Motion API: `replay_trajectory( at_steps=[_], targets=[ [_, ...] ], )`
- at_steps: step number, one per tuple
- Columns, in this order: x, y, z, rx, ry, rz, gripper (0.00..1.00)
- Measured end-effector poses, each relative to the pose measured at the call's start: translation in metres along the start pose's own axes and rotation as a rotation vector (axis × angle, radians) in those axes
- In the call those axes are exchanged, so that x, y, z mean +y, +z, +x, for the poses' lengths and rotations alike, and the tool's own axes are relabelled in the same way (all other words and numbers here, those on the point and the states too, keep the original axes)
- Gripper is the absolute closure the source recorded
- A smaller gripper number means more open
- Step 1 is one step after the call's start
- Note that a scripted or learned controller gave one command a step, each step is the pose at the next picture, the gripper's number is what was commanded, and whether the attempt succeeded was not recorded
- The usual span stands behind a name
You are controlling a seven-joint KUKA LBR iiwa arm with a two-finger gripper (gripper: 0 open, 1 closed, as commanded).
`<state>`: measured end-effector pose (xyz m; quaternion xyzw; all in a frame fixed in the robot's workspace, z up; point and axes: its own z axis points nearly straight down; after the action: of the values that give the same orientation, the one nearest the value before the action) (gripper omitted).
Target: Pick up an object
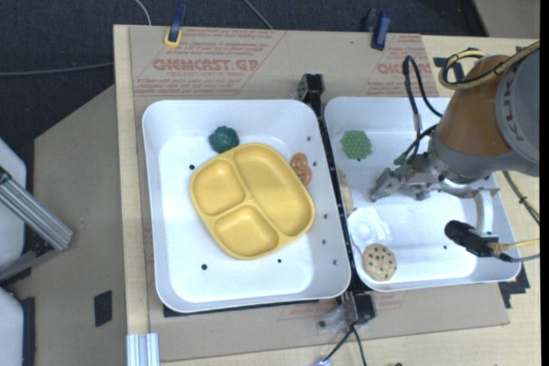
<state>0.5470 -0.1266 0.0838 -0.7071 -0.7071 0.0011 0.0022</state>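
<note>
**Robot arm reaching over the right of two white bins**

Two shallow white bins are being seen from above, sitting side by side on a desk topped with brown printed cardboard (257, 56).

The left bin (171, 253) is being taken up mostly by a yellow divided plate (250, 200) with three compartments, lying tilted. A dark green lumpy object (224, 138) is resting just beyond the plate's far edge, touching or nearly touching it. A small brown pretzel-like object (300, 166) is lying beside the plate's right edge, near the bin's right wall.

In the right bin (429, 266), a light green round object (356, 144) is lying near the far left corner. A white object (369, 230) is sitting at the left wall, and a speckled tan cookie (378, 261) is lying just in front of it, in the near left corner.

The grey arm with its orange band (472, 120) is being extended in from the right, over the right bin. The end effector (403, 181) is being held above the bin's middle, between the light green object and the white object, apart from both. Whether it is open or closed cannot be told, and nothing is being seen in its grip.

A blue and yellow clamp (176, 26) and a blue clamp (379, 27) are gripping the far edge of the cardboard.
</note>
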Motion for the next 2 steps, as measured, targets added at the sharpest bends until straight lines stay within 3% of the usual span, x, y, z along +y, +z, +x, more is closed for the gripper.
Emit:
replay_trajectory(
  at_steps=[1, 2],
  targets=[
    [0.001, -0.011, 0.0, 0.0, 0.001, -0.004, 1.0],
    [0.004, -0.075, 0.001, -0.004, -0.001, -0.011, 1.0]
  ],
)
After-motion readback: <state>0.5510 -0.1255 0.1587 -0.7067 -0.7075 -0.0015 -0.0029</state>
